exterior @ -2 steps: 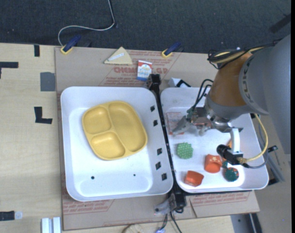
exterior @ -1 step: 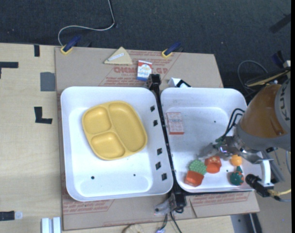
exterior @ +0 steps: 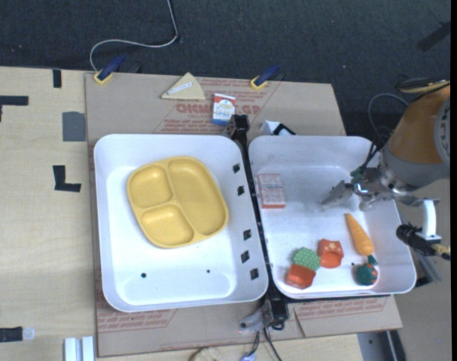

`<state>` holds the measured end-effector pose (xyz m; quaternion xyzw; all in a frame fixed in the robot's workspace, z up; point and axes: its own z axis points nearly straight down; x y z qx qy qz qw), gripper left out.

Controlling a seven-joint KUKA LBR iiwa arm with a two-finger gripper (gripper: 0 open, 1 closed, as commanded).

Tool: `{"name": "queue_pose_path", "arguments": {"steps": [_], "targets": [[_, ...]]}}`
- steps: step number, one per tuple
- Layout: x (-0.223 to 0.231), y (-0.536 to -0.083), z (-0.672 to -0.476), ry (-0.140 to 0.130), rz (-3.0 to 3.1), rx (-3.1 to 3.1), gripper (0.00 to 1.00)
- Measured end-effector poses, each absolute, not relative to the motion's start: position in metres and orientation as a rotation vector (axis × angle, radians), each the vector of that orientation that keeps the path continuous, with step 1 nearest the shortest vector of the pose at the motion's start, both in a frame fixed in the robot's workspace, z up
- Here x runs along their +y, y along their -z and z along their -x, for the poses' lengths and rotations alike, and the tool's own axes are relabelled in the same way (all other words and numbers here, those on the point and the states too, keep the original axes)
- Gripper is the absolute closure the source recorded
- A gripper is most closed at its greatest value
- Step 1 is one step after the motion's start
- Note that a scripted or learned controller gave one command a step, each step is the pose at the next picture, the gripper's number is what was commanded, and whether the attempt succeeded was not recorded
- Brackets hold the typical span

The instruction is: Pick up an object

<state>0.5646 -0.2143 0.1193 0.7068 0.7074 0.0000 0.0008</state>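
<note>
Your gripper [exterior: 341, 195] hangs low in the right bin [exterior: 303, 150], its fingers looking parted and holding nothing, with the toy carrot [exterior: 358, 234] lying just beside and below it. The red block [exterior: 330, 253], green piece [exterior: 306, 258] and red toy [exterior: 300, 277] crowd the bin's near edge. You could close on bare floor, or nudge the carrot against the wall.

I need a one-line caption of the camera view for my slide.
Gripper low in the right bin above a toy carrot; yellow divided plate in the left bin.
</note>
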Motion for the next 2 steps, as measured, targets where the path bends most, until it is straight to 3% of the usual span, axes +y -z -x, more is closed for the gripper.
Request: {"name": "queue_pose_path", "arguments": {"steps": [1, 2], "targets": [[-0.224, -0.086, -0.503, -0.001, -2.22, 2.219, 0.0], [-0.154, -0.086, -0.486, -0.004, -2.217, 2.22, 0.0]]}}
